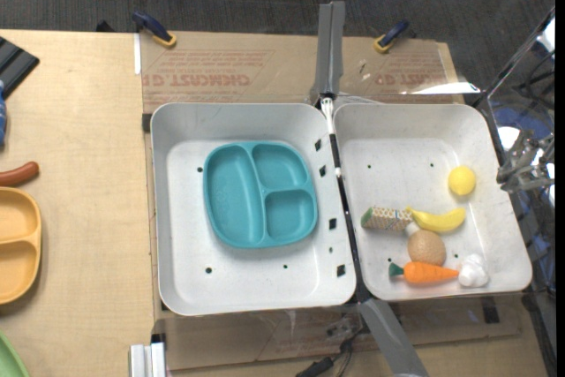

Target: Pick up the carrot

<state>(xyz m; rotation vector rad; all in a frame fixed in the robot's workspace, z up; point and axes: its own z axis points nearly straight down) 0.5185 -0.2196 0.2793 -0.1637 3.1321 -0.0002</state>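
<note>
The carrot (pixel 431 274) is orange with a green stub at its left end. It lies flat along the front wall of the right bin (pixel 415 121), pointing right. Its tip touches a small white object (pixel 474 272). A beige egg-shaped ball (pixel 425 247) rests just behind it, touching or nearly touching its top side.
The right bin also holds a banana (pixel 439 219), a yellow lemon (pixel 462 181) and a patterned block (pixel 387 218). A teal divided tray (pixel 261 193) sits in the left bin (pixel 177 190). Metal framework (pixel 525 168) stands past the right bin's edge. An orange plate (pixel 16 250) lies far left.
</note>
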